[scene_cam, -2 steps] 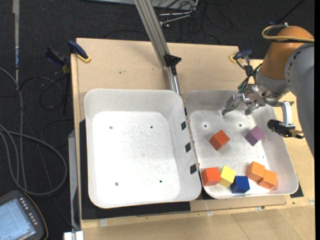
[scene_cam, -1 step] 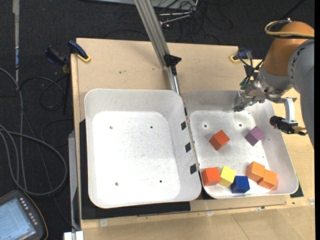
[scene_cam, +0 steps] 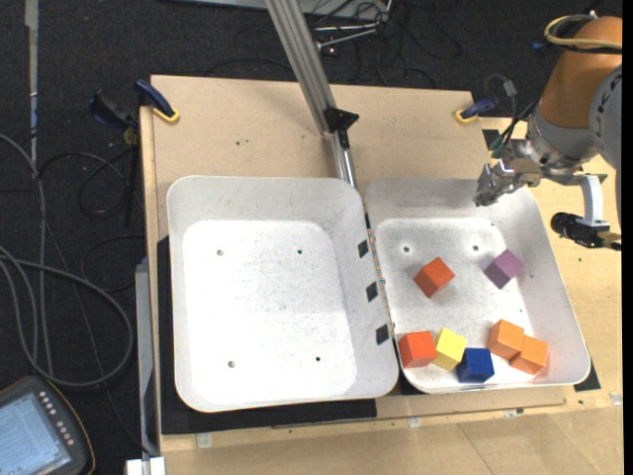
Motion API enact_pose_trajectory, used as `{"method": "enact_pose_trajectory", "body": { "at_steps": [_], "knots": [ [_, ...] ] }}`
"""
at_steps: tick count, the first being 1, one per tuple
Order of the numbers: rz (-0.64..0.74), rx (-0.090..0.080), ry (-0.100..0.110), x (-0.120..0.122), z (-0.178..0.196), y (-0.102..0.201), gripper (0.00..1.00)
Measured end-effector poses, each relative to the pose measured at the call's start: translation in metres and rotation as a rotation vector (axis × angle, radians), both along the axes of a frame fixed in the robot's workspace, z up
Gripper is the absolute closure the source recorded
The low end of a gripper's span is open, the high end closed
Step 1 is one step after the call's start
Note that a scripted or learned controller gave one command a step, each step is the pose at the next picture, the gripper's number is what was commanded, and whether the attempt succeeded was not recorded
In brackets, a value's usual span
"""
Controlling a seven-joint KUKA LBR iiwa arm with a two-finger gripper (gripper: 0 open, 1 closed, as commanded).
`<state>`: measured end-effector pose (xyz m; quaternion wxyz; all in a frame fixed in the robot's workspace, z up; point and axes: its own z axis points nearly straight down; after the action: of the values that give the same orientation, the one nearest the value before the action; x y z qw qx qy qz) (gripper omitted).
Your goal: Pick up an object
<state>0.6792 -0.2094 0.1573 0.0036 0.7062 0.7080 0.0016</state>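
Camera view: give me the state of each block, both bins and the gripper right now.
gripper: over right bin's far rim
purple block: loose, alone
orange block: loose, tilted
near-edge blocks: clustered, resting
right bin: holds all blocks
left bin: flat on bench

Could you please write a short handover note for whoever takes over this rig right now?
Gripper: above the far rim of the right bin, nothing between its fingers; open or shut cannot be told.
Blocks, all in the right bin: orange-red block mid-bin, purple block to its right; red block, yellow block, blue block and two orange blocks along the near wall.
Done: nothing picked.
Left: descend, grasp one block, lift.
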Motion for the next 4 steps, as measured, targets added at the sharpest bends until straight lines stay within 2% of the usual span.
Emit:
{"method": "enact_pose_trajectory", "body": {
  "at_steps": [1, 2, 3, 4],
  "knots": [
    [-0.001, 0.000, -0.002, -0.003, 0.064, 0.000, 1.00],
    [0.000, 0.000, 0.000, 0.001, 0.109, -0.001, 1.00],
    [0.000, 0.001, 0.002, 0.002, 0.131, -0.001, 1.00],
    [0.005, 0.004, 0.009, -0.004, 0.114, 0.056, 1.00]
  ]
}}
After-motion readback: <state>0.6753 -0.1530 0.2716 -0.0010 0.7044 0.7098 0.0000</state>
